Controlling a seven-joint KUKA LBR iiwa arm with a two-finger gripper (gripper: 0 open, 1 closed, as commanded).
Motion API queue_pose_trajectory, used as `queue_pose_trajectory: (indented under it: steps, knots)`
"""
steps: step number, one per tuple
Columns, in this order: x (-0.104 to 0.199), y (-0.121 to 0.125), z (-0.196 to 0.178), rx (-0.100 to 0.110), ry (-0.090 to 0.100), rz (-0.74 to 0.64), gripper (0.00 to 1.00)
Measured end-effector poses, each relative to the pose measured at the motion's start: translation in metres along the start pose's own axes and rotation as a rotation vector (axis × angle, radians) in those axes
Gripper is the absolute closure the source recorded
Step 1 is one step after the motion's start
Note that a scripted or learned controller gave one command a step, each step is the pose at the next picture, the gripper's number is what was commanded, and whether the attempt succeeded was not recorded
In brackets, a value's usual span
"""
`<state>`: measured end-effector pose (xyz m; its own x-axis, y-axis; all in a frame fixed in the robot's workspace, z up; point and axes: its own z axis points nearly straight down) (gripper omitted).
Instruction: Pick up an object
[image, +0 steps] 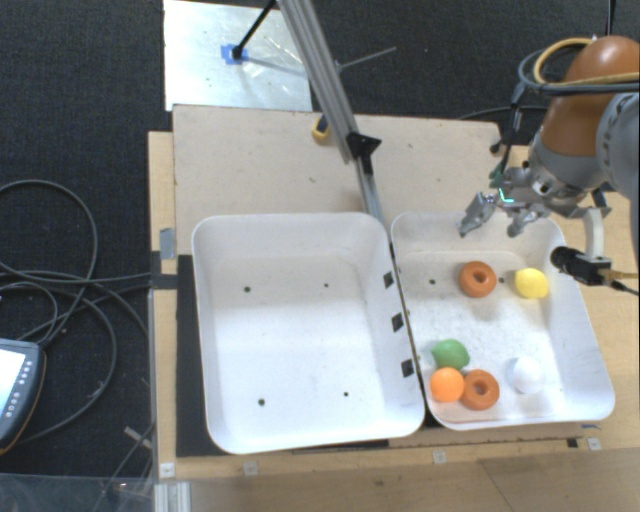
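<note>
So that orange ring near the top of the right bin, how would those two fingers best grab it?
Probably from straight above. The orange ring lies flat with its hole facing up, so one finger could go into the hole and the other outside, pinching the band. The left side looks best, since the yellow ball sits close on its right. The gripper hangs open above the bin's far end.
</note>
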<state>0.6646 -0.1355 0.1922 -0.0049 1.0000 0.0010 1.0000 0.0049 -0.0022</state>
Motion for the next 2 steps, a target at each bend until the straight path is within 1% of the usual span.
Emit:
queue_pose_trajectory:
  steps: [1,2]
  knots:
    - [0.0,0.001,-0.003,-0.004,-0.002,-0.002,0.0]
    - [0.003,0.0,0.039,-0.001,-0.001,-0.002,0.0]
